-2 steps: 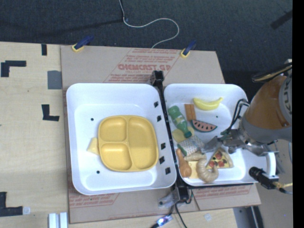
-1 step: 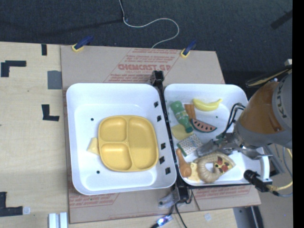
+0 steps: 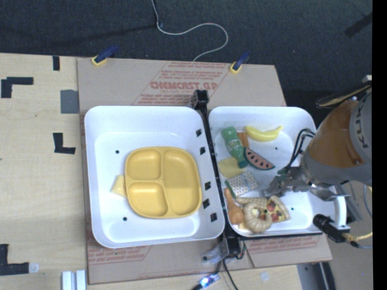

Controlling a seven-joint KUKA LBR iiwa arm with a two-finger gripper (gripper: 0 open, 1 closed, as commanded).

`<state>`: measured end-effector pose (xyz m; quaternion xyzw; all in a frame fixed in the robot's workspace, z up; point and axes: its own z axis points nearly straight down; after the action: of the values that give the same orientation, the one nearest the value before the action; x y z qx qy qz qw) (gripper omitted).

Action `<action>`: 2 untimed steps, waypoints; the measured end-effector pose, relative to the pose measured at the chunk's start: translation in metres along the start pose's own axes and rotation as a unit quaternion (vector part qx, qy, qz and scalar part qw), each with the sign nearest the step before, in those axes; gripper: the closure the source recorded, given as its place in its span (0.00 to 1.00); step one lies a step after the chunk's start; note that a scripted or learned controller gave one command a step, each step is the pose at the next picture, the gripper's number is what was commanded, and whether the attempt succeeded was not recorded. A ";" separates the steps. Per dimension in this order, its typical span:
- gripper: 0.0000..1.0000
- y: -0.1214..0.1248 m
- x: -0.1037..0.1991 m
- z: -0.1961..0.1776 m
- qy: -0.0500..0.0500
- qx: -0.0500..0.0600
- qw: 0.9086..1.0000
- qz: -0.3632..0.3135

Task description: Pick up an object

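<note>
Nearest me, a bagel (image 3: 256, 217) and pizza slice (image 3: 276, 210) lie at the right bin's (image 3: 302, 121) front edge. The gripper (image 3: 279, 185) hangs low just above them; whether it's spread or closed I cannot tell. Beyond sit a watermelon slice (image 3: 259, 160), green bottle (image 3: 233, 144) and banana (image 3: 263, 133). The left bin (image 3: 103, 125) holds a yellow divided plate (image 3: 163, 182).
</note>
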<state>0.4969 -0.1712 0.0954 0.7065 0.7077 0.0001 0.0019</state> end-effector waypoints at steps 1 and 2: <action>1.00 -0.004 -0.001 -0.043 0.001 0.001 1.000 0.000; 1.00 -0.006 -0.002 -0.105 0.001 0.000 1.000 0.000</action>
<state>0.4904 -0.1733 0.2004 0.7066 0.7076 0.0008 0.0018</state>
